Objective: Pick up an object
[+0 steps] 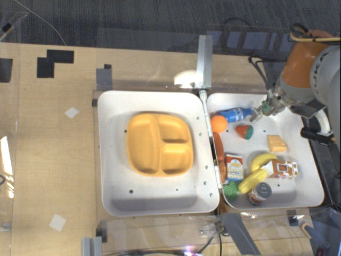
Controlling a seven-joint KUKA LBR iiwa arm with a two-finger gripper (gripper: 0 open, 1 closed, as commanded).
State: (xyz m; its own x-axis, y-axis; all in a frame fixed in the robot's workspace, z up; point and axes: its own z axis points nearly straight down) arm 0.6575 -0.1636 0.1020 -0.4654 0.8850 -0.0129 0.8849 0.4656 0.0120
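Two shallow white bins [106,143] side by side: left with yellow divided plastic tray [159,143]; right with mixed toy food. Gripper [262,111] low over right bin [303,196], just beside blue plastic bottle [234,113], near red strawberry toy [245,132]. Finger state impossible to tell.

The right bin [314,196] is crowded: blue bottle [235,113], orange ball [218,123], strawberry [245,132], cheese block [276,143], cartons, banana [256,173] and can [260,192] leave narrow gaps. In the left bin [112,159], open floor rings the yellow divided tray [159,144].
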